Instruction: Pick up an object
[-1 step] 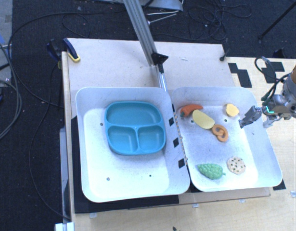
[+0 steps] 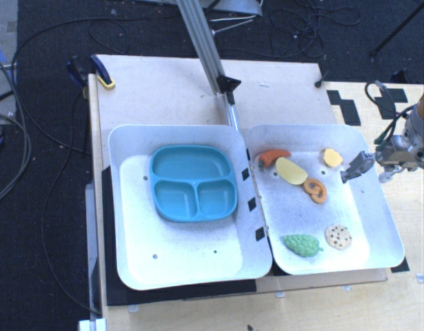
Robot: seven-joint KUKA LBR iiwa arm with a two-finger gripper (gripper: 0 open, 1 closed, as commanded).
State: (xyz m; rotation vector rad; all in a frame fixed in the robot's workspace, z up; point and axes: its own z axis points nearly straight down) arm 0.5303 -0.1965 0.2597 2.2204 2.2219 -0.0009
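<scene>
The right bin (image 2: 377,219) holds several small toy foods. An orange-red piece (image 2: 271,157) lies at the back left, touching a pale yellow oval (image 2: 291,171). Beside them are a brown pretzel (image 2: 316,189) and a small yellow piece (image 2: 331,158). A chocolate-chip cookie (image 2: 338,237) and a green leafy piece (image 2: 301,245) lie near the front. My gripper (image 2: 369,171) hangs over the bin's right side, just right of the small yellow piece. It is open, with nothing between its fingers.
A blue divided plate (image 2: 194,183) sits in the left bin (image 2: 129,254). A slanted metal pole (image 2: 205,40) rises from the joint between the bins at the back. Cables lie on the dark floor around the bench.
</scene>
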